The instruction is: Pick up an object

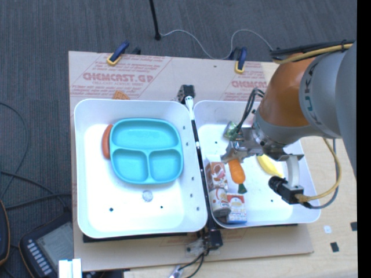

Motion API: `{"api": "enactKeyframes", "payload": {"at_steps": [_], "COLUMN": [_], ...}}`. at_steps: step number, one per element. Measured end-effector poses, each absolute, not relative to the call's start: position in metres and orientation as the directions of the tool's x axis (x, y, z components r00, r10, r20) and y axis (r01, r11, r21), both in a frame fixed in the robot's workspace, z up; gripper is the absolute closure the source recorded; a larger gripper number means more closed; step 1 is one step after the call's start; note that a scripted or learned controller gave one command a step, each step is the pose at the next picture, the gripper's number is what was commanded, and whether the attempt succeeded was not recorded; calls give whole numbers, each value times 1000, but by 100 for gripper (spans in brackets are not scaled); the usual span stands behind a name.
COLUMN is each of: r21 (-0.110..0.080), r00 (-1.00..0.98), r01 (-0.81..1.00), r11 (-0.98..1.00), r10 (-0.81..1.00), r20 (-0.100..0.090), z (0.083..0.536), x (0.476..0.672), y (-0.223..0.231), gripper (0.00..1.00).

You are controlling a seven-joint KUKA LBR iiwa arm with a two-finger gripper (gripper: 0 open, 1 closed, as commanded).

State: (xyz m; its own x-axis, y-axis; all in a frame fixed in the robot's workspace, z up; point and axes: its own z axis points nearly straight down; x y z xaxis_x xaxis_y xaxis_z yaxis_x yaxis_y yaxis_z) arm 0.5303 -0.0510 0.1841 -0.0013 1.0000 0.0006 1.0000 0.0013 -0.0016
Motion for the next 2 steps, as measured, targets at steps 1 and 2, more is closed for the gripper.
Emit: {"api": "enactKeyframes", "payload": {"at_steps": [1,2], "r21": [-3,-3], "r00": [-2,-2], "r01": [1000,1000], "r11": [2,2], "r10": [1000,1000], "r20": [0,0], "z": [193,203], "x": [530,531], "y": [-51,-51], "gripper": [100,100]}}
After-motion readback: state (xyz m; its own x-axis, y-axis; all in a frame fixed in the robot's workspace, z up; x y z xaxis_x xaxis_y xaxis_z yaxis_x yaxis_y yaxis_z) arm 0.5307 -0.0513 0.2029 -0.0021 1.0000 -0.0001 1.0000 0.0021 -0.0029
